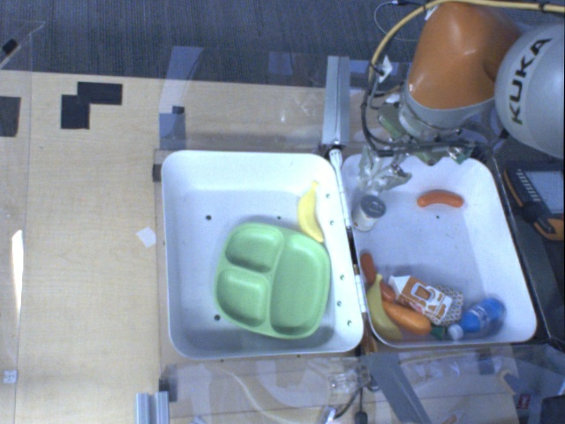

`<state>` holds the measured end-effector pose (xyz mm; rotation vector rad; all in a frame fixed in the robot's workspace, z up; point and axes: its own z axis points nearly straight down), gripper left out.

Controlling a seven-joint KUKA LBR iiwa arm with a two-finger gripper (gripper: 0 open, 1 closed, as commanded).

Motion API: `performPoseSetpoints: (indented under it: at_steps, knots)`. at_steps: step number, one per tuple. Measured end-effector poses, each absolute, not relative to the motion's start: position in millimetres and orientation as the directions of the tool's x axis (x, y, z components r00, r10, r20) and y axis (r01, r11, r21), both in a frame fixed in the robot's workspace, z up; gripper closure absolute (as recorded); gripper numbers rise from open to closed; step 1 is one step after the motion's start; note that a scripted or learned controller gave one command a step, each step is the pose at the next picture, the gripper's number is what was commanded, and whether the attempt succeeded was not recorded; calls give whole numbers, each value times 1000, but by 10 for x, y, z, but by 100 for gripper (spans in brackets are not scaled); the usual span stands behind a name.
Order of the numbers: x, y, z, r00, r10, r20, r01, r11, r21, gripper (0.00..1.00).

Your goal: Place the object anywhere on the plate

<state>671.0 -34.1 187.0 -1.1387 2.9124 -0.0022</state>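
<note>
Two shallow white plastic bins sit side by side on a pale wooden surface (79,263), seen from above at a slant. The left bin (190,237), at the centre of the frame, holds a light green plastic plate (274,281) with three compartments, lying toward the bin's lower right. One yellow banana-shaped toy (309,215) rests just above the plate's upper right edge, against the bin's right wall and off the plate.

The right bin (477,263) carries the rest. One orange sausage-shaped toy (440,200) lies alone in its upper half. Along the lower edge sits a cluster: one orange carrot-like piece (406,317), one white and orange carton (427,299), one small clear bottle with a blue body (477,318), a second yellow banana shape (377,306) and one small red piece (366,265) against the left wall.

The grey arm with its orange band (455,51) reaches in from the upper right of the frame. Its metal hand (375,188) hangs over the upper left corner of the right bin, beside the wall dividing the bins. Whether it is open or closed cannot be told. The yellow banana-shaped toy lies left of and slightly below the hand, across the dividing wall. The sausage-shaped toy lies to the hand's right, apart from it.
</note>
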Motion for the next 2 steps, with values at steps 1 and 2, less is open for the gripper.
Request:
performPoseSetpoints:
  at_steps: [1, 2]
  knots:
    - [6708, 14, 1874, -552, -834, -12, -834, 552, -9, 100]
    - [6137, -36, 1865, -344, -939, -6, -939, 344, -6, 100]
